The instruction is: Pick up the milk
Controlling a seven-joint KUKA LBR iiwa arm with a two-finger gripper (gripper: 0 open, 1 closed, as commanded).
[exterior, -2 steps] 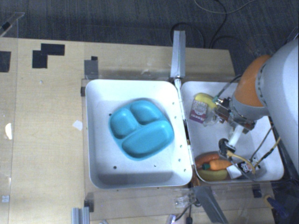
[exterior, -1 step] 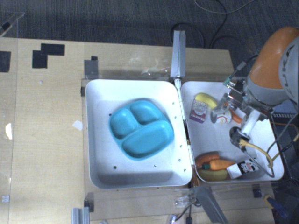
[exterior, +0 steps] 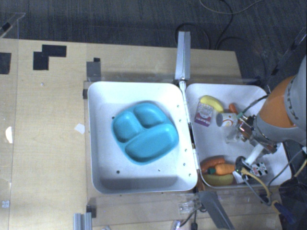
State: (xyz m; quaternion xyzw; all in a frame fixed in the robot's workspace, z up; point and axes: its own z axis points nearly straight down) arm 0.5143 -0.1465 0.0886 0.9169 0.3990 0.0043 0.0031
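The milk (exterior: 204, 114) is a small white carton with a purple label. It lies in the upper left part of the right bin (exterior: 254, 91), just below a yellow banana (exterior: 211, 102). My gripper (exterior: 235, 132) hangs over the middle of the right bin, to the right of the milk and a little nearer the front, and apart from it. Nothing shows between the gripper and the milk except a small pale cylinder (exterior: 224, 120), which sits close to the gripper's left side.
A blue divided plate (exterior: 144, 132) fills the middle of the left bin (exterior: 103, 143). An orange piece (exterior: 233, 108) lies beside the banana. Orange and yellow toy foods (exterior: 218, 171) crowd the right bin's front left corner.
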